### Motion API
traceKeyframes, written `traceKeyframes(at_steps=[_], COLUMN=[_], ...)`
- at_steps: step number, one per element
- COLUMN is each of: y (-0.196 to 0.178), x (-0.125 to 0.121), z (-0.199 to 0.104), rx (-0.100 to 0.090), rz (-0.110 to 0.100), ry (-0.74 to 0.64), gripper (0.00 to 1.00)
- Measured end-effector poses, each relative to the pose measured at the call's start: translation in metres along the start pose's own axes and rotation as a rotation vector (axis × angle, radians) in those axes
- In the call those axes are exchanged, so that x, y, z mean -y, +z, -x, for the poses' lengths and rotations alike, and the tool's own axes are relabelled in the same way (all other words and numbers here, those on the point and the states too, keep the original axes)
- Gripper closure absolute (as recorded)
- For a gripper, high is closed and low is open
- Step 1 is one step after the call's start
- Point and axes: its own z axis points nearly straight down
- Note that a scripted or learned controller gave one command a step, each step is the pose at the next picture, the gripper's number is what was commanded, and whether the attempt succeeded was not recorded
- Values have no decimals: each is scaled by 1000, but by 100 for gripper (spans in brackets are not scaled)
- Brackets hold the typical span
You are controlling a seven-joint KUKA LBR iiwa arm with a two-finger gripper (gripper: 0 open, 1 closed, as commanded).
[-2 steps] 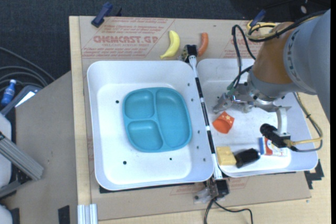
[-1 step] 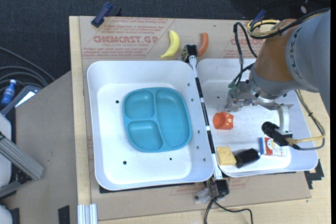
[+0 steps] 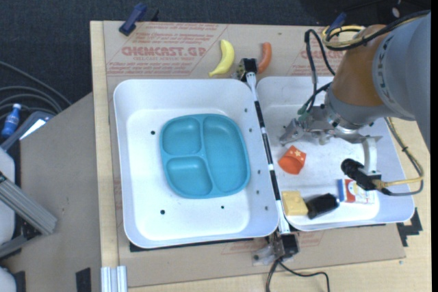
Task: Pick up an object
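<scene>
The right bin [image 3: 390, 212] holds an orange-red cup-like object [image 3: 293, 160], a tan block [image 3: 293, 202], a black oblong object [image 3: 321, 205] and a small red, white and blue packet [image 3: 354, 192]. My gripper [image 3: 303, 133] hangs low over the right bin's left half, just above and slightly behind the orange-red object. Nothing shows held in it. The grey arm with its orange band [image 3: 359, 78] reaches in from the right and hides the bin's back right part.
A blue divided plate [image 3: 204, 154] lies in the left bin [image 3: 133, 113]. Behind the bins, on the bench, lie a yellow banana [image 3: 222, 58] and an orange sausage-shaped toy [image 3: 264, 57]. A blue clamp [image 3: 133, 19] sits at the bench's far left corner.
</scene>
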Motion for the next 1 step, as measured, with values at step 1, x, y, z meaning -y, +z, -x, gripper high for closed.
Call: traceKeyframes(at_steps=[1], y=[10], x=[-57], z=[-2], rx=[0], rz=[-1], ry=[0], gripper=[0])
